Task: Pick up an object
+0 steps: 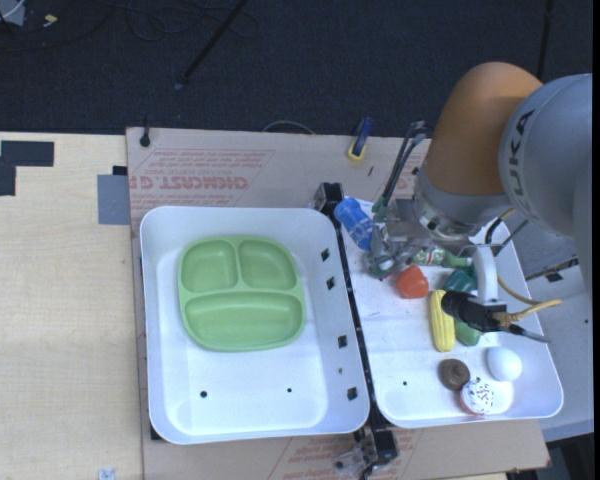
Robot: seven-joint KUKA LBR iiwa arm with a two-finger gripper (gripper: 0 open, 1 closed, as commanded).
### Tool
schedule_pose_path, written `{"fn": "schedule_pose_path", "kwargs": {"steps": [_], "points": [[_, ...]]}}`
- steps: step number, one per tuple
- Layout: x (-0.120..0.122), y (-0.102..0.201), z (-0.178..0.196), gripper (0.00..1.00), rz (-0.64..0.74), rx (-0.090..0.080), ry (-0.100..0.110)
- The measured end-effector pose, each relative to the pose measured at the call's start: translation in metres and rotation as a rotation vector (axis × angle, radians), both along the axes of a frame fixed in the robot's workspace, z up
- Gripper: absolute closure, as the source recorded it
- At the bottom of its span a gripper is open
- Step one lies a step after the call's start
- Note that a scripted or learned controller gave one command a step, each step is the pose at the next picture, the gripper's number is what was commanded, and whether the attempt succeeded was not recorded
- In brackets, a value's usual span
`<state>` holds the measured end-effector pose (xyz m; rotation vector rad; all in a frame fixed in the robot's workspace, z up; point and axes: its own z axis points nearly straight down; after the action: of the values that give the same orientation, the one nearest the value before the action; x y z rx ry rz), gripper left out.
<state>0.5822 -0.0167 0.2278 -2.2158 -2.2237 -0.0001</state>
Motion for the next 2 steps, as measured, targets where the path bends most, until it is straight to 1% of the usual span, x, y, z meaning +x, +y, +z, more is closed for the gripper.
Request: {"fn": "schedule_pose_path", "kwargs": {"steps": [1,2], "points": [[0.005,0.045,-0.008,1.00,0.000,0.000,0.002],[0.010,0.109,-0.001,1.00,0.002,0.001,0.000]]}}
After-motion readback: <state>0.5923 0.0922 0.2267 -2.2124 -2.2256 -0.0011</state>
